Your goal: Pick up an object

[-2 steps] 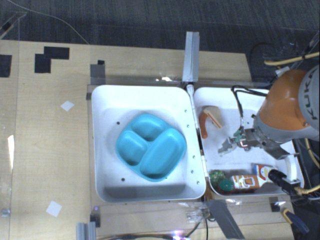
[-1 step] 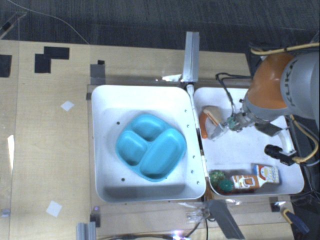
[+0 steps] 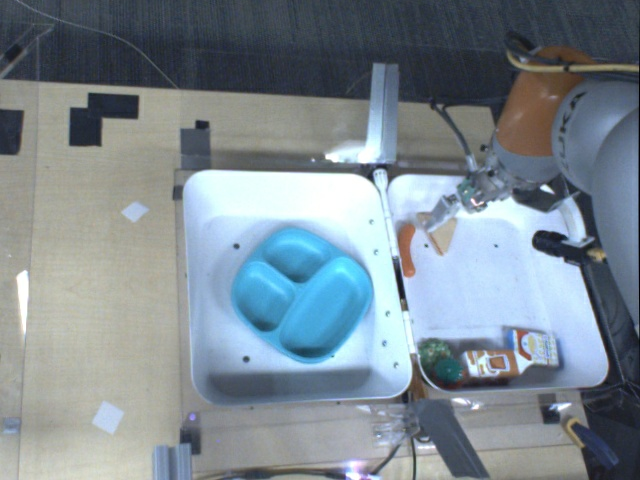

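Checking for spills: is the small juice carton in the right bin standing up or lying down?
Lying down. The juice carton rests on its side along the near wall of the right bin, its printed face up.

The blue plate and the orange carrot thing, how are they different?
The blue plastic plate with three sections is big and rounded; the thin orange carrot-shaped toy is small and long. The plate lies in the middle of the left white bin; the carrot toy lies against the left wall of the right white bin. Both lie flat, untouched by the arm.
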